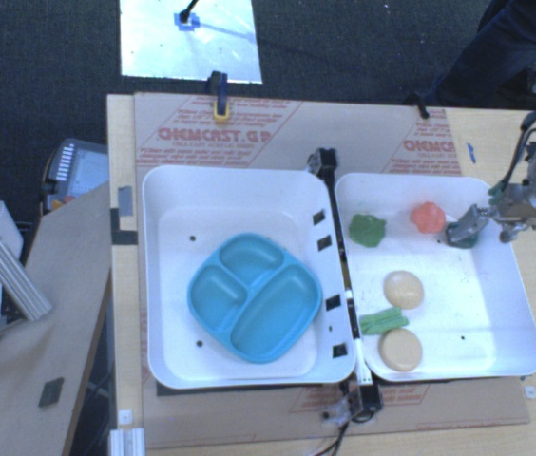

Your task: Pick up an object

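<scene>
The gripper (463, 231) hangs low over the back right of the right bin (506, 297), just beside a small pink-red object (428, 218) that lies near the bin's far wall; whether the tool is wide or narrow I cannot tell, and nothing visibly sits in it. Other candidates lie well within reach — a green lumpy piece (367, 230) near the divider, a pale round object (403, 289) mid-bin, a green strip (383, 322) just below it, and a second pale round object (400, 350) touching that strip's lower side. The left bin (168, 207) holds a blue divided plate (254, 296). The likeliest trouble, judging from here, is a miss: the pink-red object looks rounded and could roll or be nudged toward the wall rather than caught. A descent so close to the rim also risks striking the bin itself.
</scene>
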You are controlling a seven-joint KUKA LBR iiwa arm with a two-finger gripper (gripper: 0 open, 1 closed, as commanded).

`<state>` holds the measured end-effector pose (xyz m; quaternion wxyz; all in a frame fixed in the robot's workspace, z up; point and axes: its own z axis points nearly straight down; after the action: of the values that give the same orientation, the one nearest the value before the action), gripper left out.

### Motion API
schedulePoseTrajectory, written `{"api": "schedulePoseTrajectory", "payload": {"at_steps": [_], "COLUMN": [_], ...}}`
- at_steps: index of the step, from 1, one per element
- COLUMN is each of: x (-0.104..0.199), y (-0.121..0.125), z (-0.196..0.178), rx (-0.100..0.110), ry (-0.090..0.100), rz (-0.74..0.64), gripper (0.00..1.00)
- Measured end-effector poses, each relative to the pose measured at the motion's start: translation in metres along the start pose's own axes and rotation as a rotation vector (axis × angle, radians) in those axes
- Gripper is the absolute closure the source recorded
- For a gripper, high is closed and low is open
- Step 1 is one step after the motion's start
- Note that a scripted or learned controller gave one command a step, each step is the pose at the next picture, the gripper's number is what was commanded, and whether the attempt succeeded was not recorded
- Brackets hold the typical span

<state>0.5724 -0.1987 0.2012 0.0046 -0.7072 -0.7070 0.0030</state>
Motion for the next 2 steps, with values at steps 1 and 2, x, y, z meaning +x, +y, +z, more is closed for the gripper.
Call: {"api": "schedulePoseTrajectory", "payload": {"at_steps": [1, 2], "x": [0.001, -0.001], "y": [0.003, 0.004], "z": [-0.007, 0.055], "rx": [-0.012, -0.01], "ry": [-0.003, -0.002], "rz": [-0.003, -0.002], "gripper": [0.0, 0.0]}}
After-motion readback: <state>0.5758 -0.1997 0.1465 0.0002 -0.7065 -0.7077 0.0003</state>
